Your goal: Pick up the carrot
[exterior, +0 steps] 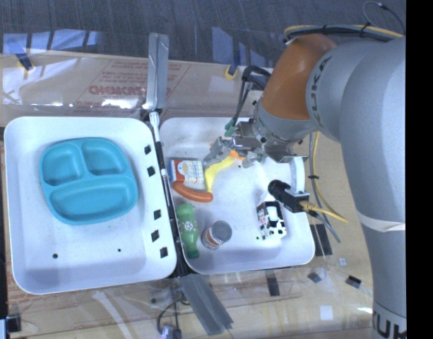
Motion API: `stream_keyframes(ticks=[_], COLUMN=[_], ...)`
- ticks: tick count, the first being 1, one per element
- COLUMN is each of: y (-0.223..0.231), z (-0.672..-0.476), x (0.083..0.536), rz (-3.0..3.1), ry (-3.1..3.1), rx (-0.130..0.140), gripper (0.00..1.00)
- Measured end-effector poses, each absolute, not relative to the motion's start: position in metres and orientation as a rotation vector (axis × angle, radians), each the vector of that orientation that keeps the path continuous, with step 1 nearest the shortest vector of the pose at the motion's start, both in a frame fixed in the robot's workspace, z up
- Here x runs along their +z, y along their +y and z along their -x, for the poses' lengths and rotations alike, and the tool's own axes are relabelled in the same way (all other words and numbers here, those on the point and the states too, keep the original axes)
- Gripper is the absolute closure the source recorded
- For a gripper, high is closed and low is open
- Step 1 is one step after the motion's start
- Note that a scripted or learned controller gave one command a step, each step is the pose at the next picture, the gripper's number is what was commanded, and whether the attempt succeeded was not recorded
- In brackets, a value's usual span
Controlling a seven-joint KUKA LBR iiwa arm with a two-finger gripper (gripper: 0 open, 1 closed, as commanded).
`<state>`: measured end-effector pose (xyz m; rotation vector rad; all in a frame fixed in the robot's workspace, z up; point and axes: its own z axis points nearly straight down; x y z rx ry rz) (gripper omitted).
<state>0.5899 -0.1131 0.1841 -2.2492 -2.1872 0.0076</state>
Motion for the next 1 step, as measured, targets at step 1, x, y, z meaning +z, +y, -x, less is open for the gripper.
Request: stream_keyframes(ticks=[1], y=[-0.1363], z=[-0.6259], x=[0.1301], rz=[2.253], ry=[-2.186], rx=[0.007], gripper=[0.0])
